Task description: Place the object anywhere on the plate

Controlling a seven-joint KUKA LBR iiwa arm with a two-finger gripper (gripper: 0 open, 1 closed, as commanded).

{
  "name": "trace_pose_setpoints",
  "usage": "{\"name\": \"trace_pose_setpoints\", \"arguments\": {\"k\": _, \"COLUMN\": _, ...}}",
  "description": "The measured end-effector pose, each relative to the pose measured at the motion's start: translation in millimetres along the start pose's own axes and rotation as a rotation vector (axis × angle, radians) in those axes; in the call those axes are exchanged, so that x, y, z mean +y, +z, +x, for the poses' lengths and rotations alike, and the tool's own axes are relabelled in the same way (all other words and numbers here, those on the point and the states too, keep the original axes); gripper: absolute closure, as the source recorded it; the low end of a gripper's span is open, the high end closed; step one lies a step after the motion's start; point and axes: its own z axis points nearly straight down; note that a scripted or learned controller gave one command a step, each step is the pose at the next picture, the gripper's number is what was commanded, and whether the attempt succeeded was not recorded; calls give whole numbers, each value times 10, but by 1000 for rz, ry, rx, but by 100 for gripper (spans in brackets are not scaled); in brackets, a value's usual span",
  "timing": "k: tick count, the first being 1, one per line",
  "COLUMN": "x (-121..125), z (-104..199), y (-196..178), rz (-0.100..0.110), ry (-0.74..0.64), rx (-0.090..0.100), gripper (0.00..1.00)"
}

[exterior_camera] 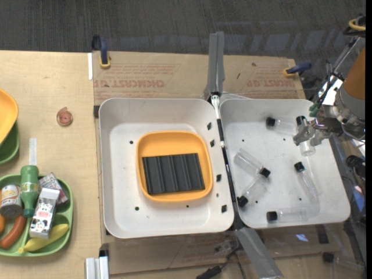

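**Vial Held Above Right Bin**

While the yellow plate [174,173] with its dark ribbed insert sat in the left bin [116,156], the gripper [307,133] hung over the right bin's [279,112] far right side. Its jaws were clamped on a clear vial [304,137], a small see-through tube with a black cap, held upright. Several similar vials [251,163] lay scattered below.
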Motion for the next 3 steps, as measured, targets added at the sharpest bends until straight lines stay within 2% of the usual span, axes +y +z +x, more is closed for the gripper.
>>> {"name": "trace_pose_setpoints", "arguments": {"k": 1, "x": 446, "z": -414, "y": 257, "rz": -1, "ry": -292, "rx": -1, "gripper": 100}}
{"name": "trace_pose_setpoints", "arguments": {"k": 2, "x": 1163, "z": -425, "y": -608, "rz": -4, "ry": -498, "rx": -3, "gripper": 100}}
{"name": "trace_pose_setpoints", "arguments": {"k": 3, "x": 1169, "z": -561, "y": -1184, "rz": -5, "ry": -757, "rx": -3, "gripper": 100}}
